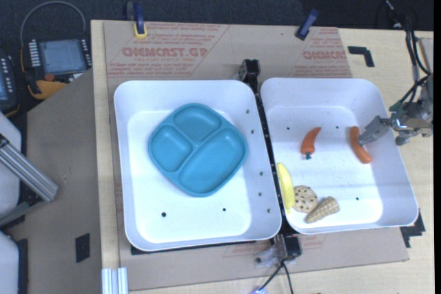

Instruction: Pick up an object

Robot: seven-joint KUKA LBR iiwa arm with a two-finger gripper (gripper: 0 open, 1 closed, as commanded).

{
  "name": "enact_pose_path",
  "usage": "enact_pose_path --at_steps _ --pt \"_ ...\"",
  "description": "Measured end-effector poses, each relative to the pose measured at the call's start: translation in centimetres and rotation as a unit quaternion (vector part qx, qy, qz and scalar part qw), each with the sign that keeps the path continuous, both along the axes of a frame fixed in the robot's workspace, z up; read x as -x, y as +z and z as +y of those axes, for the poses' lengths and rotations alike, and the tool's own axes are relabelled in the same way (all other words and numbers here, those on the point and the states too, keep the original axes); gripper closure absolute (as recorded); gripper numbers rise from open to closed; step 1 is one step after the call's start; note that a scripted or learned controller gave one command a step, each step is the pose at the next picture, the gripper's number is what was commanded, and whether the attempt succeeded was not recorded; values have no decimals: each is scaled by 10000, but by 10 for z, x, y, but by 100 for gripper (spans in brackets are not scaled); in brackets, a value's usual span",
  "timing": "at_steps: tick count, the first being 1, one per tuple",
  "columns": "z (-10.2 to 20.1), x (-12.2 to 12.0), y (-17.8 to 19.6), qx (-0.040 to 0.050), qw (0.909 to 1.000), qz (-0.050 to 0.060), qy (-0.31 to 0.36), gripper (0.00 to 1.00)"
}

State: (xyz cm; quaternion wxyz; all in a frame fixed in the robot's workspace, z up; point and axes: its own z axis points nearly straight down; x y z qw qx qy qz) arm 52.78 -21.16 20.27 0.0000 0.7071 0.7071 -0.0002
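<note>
**Gripper beside the sausage at the right bin's far wall**

Look to the right bin (386, 203): your gripper (370, 133) reaches in over its right wall, tips right at the upper end of the orange sausage (359, 145). The sausage lies near that wall, its long axis running up and down the view, tilted slightly, lower end toward the right. You cannot tell how the fingers stand. Left of it lies a red chili pepper (310, 140), stem end down. Along the bin's left edge sit a banana (284, 184), a cookie (304, 197) and a cone (323, 208). The left bin (138, 217) holds a blue divided plate (198, 148).
</note>
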Motion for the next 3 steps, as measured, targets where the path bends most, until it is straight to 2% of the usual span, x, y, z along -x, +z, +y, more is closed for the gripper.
enact_pose_path --at_steps 2,3 --pt "0 7 -111 -17 10000 33 -2 0" --pt "-1 6 -98 3 10000 -6 -2 100"
